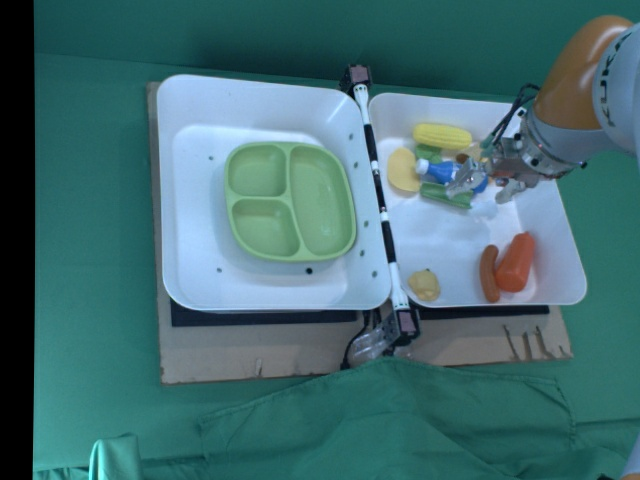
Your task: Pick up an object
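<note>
A: From the left, what's set out?

B: A green cloth covers the surface (90, 218). On it lies cardboard (200, 363), and on that the left bin (190, 118), with a green divided plate (290, 201) flat in its middle, likely a drop-off spot.

A: And across the divider?

B: The right bin (560, 268) carries the toys, loosely scattered as pick candidates: a yellow disc (403, 170), a corn cob (443, 135), a blue-and-white bottle (448, 172) lying on green stalks (445, 196). Nearer the front rest a yellow lump (425, 285), a sausage (488, 273) and a carrot (515, 261), the last two touching.

A: Where's the arm?

B: It reaches in from the right, the claw (490, 176) low over the bottle's right end. Whether it is spread or pressed together cannot be made out; nothing is visibly pinched.

A: So the target?

B: Probably the bottle, lying in the back cluster of the right bin, not yet lifted.

A: The room?

B: Green backdrop behind, rumpled green fabric (400, 418) at the front.
</note>
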Controlling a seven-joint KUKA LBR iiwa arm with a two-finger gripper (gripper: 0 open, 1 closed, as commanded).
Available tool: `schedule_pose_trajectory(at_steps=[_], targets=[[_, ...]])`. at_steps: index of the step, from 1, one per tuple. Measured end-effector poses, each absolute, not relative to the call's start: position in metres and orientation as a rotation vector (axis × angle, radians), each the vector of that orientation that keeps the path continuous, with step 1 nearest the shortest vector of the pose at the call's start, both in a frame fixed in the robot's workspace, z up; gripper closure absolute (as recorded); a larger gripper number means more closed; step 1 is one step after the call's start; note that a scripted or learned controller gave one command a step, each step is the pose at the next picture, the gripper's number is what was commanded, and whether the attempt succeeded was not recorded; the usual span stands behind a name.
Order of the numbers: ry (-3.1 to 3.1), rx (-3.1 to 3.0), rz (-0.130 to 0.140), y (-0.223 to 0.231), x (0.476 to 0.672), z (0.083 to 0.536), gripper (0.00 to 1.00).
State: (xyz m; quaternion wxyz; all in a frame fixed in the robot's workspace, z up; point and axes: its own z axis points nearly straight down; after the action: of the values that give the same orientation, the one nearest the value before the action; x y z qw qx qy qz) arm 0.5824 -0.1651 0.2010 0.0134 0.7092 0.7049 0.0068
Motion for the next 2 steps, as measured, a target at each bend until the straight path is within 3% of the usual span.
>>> schedule_pose_trajectory(at_steps=[1, 2], targets=[[2.187, 2.208, 0.026, -0.1666, 0.5837, 0.214, 1.0], [2.188, 2.208, 0.024, -0.1665, 0.5836, 0.2135, 0.0]])
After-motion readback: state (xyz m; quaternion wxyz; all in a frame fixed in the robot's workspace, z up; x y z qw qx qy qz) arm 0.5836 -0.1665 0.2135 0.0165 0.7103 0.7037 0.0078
